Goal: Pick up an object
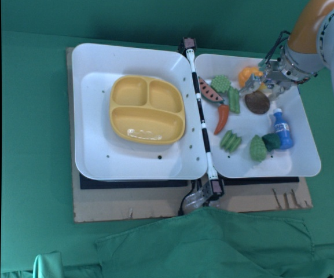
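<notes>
The pincer (263, 86) hangs low over the right bin's (305, 161) upper corner; whether it is spread or pressed together I cannot tell. Far to its left sits a yellow tray (147, 109). Nearer left lie a watermelon slice (209, 91) and red chili (221, 119). Just beside it are an orange toy (249, 74) and brown toy (257, 102), either a likely target. The approach step seems in hand; next calls for descending onto 1 toy and pinching.

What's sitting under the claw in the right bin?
The claw hangs over an orange toy and a brown round one in the right bin. The claw covers part of the orange toy, so anything beneath there stays hidden.
</notes>
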You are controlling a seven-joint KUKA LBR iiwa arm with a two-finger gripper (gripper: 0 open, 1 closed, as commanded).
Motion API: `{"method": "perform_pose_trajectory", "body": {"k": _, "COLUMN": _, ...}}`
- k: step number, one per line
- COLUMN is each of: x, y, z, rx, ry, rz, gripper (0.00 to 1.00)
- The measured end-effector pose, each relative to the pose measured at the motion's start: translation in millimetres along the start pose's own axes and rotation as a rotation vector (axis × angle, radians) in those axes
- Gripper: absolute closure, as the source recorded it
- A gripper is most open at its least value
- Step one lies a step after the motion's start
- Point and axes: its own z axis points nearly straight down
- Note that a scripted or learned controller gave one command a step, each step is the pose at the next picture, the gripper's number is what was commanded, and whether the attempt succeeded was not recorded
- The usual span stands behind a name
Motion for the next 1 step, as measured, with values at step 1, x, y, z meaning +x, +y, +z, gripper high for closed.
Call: {"method": "perform_pose_trajectory", "body": {"k": 1, "x": 5.8, "y": -2.7, "z": -10.4, "rx": 0.005, "ry": 0.002, "rz": 0.0, "gripper": 0.0}}
